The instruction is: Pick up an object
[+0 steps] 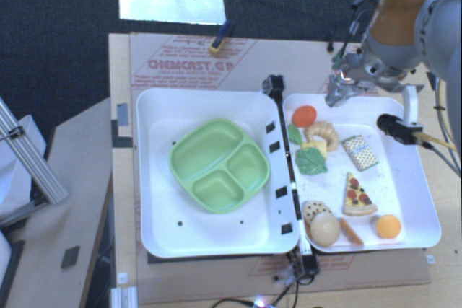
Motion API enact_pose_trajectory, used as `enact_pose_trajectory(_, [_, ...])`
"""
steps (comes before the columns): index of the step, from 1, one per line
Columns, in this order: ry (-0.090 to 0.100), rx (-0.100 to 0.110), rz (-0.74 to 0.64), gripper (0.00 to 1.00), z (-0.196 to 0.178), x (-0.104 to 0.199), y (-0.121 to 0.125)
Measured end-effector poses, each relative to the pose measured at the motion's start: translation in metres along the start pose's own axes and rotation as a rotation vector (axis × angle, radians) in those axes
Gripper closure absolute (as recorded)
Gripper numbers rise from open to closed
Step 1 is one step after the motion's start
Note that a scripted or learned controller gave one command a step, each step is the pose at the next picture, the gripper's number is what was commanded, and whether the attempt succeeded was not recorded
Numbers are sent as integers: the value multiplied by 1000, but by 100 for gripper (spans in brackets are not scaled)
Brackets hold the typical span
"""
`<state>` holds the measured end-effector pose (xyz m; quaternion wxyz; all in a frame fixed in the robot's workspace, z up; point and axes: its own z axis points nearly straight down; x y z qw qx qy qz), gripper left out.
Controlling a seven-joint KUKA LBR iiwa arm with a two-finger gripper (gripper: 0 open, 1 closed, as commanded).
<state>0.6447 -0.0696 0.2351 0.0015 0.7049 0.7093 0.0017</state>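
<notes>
Two white bins sit side by side on the bench, and I read them left to right. The left bin (155, 177) bears a green divided plate (219, 165) with three compartments, lying flat near the middle, as if set there to receive things. A black divider (283, 155) runs between the bins.

Everything I could pick lies in the right bin (422, 187). Nearest the divider are a green leafy piece (311, 161) with a small yellow bit on top of it, and above them a red tomato (304, 115) touching a croissant (322, 133). Down at the near edge, a cookie (312, 210), a pale egg (324, 230) and a sausage (351, 231) crowd together. Further right lie a patterned wrapped block (359, 151), a pizza slice (356, 195) and an orange (388, 226), each with more room about it, so I judge them the easier targets.

My gripper (337, 93) hangs over the far rim of the right bin, above and just right of the tomato, with nothing of the toys between its fingers. I cannot tell how far apart the fingers are; they merge into one grey shape against the bench. A black part (395, 126) on a white bracket juts over the bin behind me and covers some of the floor there. My arm is cut off at the right edge. The cookie is half hidden by the egg, and the yellow bit is too small to name.
</notes>
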Motion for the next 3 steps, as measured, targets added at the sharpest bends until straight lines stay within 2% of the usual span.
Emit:
enact_pose_trajectory(1, [-1, 2, 5, 100, 1, -6, -3])
enact_pose_trajectory(2, [-1, 3, 2, 100, 15, 6, 1])
enact_pose_trajectory(3, [-1, 3, 6, 100, 11, 4, -11])
